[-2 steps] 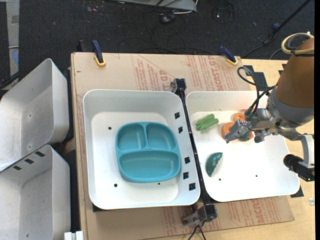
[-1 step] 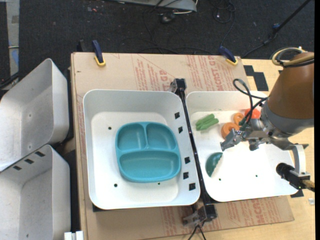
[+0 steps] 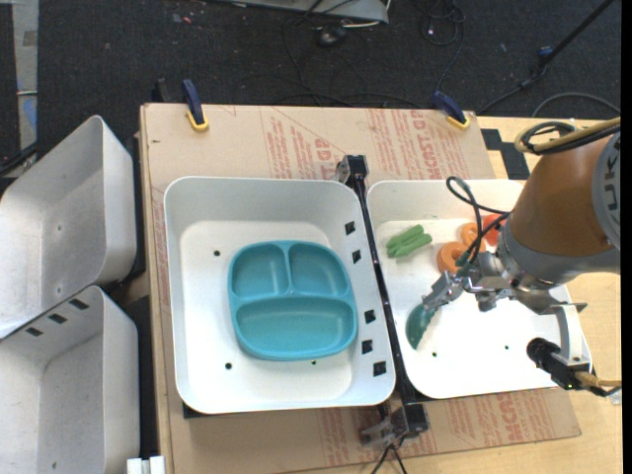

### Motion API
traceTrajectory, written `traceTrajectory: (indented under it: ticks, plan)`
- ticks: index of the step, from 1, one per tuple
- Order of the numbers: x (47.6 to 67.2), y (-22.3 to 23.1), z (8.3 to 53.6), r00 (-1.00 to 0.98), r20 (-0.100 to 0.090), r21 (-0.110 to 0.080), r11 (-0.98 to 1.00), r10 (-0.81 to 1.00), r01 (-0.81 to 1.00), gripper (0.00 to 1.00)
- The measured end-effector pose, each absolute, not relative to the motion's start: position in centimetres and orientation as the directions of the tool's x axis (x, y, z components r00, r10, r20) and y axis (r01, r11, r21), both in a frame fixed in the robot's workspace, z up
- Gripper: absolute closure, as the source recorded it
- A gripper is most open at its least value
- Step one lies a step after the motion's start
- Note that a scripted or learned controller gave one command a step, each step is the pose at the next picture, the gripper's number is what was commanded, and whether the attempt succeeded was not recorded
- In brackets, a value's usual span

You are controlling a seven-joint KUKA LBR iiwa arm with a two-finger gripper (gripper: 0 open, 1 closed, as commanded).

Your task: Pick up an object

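My gripper (image 3: 438,294) is low over the right bin (image 3: 494,363), reaching in from the right under the orange-banded wrist (image 3: 563,205). A dark teal, elongated object (image 3: 419,324) lies directly at the gripper's tip, pointing down toward the bin's front left. I cannot tell if it is gripped or just touching. A green pod-like object (image 3: 407,240) lies further back in the same bin. An orange object (image 3: 451,256) sits just behind the gripper, partly hidden by it, and another orange piece (image 3: 468,232) shows beside the cables.
The left bin (image 3: 188,265) holds a teal divided plate (image 3: 292,299). A black divider (image 3: 373,284) runs between the two bins. Two tilted white bins (image 3: 59,225) stand off the bench at the left. Cables loop above the wrist.
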State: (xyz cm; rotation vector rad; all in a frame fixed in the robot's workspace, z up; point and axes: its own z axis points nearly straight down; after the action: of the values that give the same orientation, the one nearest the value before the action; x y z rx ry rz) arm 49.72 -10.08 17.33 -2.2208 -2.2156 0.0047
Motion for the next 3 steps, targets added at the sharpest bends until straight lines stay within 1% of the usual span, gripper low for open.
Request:
traceTrajectory:
  ticks: [1,2,3]
  plan:
    - [49.5,-10.9,12.5,0.003,0.001,-0.005,-0.003,1.000,1.000,0.00]
    - [49.6,-10.9,13.8,0.005,0.000,0.000,-0.005,1.000,1.000,1.00]
    - [49.1,-10.3,19.6,-0.003,-0.001,0.004,0.003,1.000,1.000,1.00]
